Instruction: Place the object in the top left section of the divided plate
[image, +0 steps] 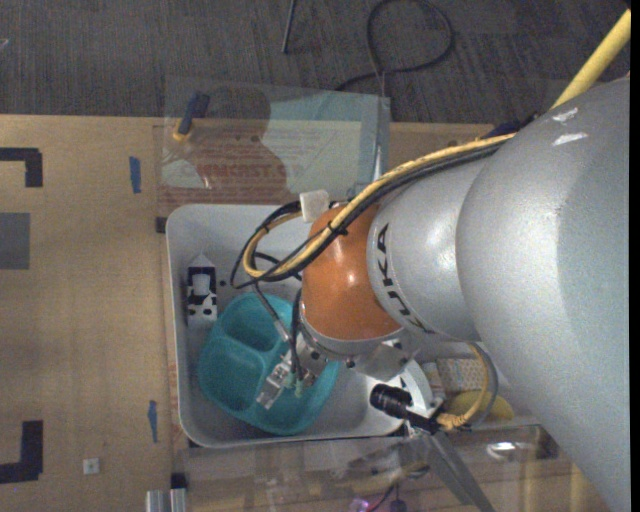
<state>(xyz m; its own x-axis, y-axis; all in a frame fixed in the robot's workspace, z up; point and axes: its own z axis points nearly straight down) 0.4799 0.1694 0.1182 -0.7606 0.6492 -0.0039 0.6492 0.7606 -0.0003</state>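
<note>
Teal divided plate lies in the white bin, directly beneath the gripper; grip state impossible to tell.

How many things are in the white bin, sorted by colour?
Teal: 1, the divided plate
Black and white: 1, a small toy by the bin's left wall
Yellow: 1, an object partly hidden under the arm, too covered to name
Total: 3 that I can see. The arm covers much of the white bin, so more may be hidden.
</note>
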